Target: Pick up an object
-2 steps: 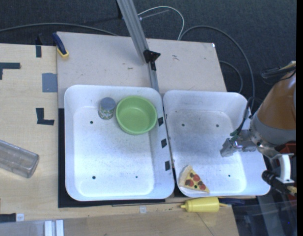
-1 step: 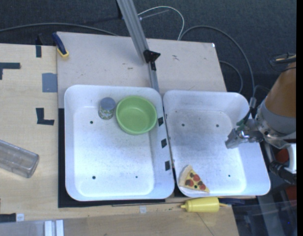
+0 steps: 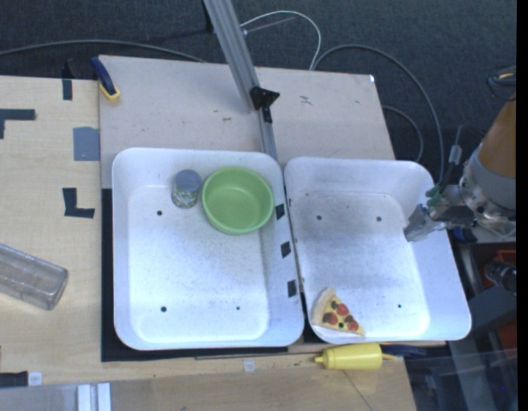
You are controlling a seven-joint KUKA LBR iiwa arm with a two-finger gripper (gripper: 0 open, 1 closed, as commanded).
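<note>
Nothing is picked up yet — my gripper (image 3: 420, 227) hangs at the right rim of the right white bin (image 3: 366, 174), and whether it is spread or closed I cannot tell. One flat toy pizza slice (image 3: 336, 312) lies in that bin's near-left corner. The left white bin (image 3: 144, 315) holds one round green plastic bowl (image 3: 237, 199) and one small grey-lidded jar (image 3: 186, 187) — touching.

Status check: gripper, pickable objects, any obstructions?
Gripper at right bin right wall, nothing visibly held. Pizza slice near corner; green bowl, can left bin.
</note>
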